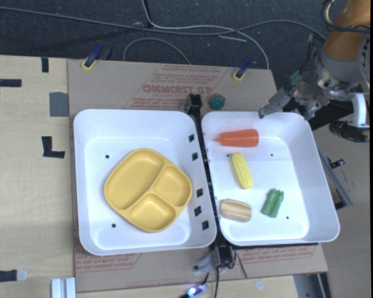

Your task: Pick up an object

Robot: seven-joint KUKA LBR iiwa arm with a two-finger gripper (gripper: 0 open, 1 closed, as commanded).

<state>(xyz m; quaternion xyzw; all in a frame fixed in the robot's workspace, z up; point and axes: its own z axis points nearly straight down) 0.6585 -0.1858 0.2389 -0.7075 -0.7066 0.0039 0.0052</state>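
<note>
Pincer (285, 104) above right bin's (320, 185) corner

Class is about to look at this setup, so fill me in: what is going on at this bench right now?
A grey and orange robot arm reaches in from the right, its pincer poised above the far rim of the right bin, holding nothing. That bin holds a carrot, a corn cob, a bread roll and a green vegetable, all lying untouched. The left bin holds a yellow divided plate. No pick has happened yet.
</note>
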